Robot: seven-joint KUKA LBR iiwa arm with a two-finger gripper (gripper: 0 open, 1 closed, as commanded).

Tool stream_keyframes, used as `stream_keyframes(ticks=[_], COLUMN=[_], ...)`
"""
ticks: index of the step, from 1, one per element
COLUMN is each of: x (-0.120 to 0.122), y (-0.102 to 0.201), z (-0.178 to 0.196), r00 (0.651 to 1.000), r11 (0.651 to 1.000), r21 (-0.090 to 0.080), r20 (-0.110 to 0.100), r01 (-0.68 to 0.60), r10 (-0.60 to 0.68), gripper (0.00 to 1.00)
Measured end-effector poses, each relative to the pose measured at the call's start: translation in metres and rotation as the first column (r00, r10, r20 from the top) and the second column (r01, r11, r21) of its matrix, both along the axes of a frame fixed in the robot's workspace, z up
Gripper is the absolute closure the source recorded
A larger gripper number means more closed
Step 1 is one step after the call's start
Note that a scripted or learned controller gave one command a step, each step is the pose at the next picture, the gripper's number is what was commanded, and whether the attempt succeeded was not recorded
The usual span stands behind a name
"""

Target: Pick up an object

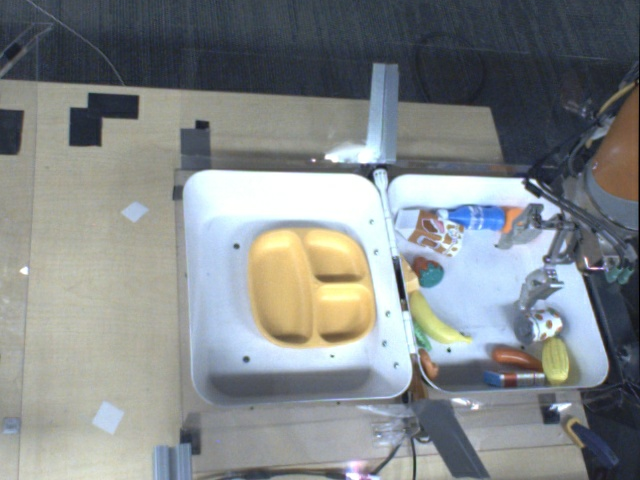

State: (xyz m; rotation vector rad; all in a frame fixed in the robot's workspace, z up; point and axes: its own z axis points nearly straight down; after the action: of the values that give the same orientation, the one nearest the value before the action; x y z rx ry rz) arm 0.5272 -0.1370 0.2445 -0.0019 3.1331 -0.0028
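Observation:
My gripper [534, 256] hangs over the right bin [596, 313], near its right wall. It is open, and between its two fingers [541, 289] I see only bare white floor. Just below the lower finger stands a small white and brown cup-like toy [544, 323]. Beside it lie a yellow corn cob [556, 359] and a red hot dog [515, 354]. A bottle with a blue cap [462, 221] lies at the far side, with a small orange piece [511, 224] by the upper finger. A banana [435, 321] lies near the bin's left wall.
The left bin [215, 298] holds a yellow divided plate [308, 285]. A red and teal toy [429, 271] sits above the banana. A blue pen [508, 377] lies along the near wall. The arm's orange band [612, 158] is at the right edge.

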Motion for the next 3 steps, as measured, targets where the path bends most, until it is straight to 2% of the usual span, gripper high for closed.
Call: stream_keyframes(ticks=[1,2,3], x=[-0.015,-0.04,-0.035], y=[0.069,0.032,-0.048], z=[0.025,-0.097,-0.154], r00=[0.987,1.0,0.997], r11=[0.987,1.0,0.997], r21=[0.004,0.002,-0.002], r20=[0.002,-0.007,0.01], r01=[0.163,0.027,0.076], r10=[-0.163,-0.027,-0.076], gripper=[0.0,0.0,0.0])
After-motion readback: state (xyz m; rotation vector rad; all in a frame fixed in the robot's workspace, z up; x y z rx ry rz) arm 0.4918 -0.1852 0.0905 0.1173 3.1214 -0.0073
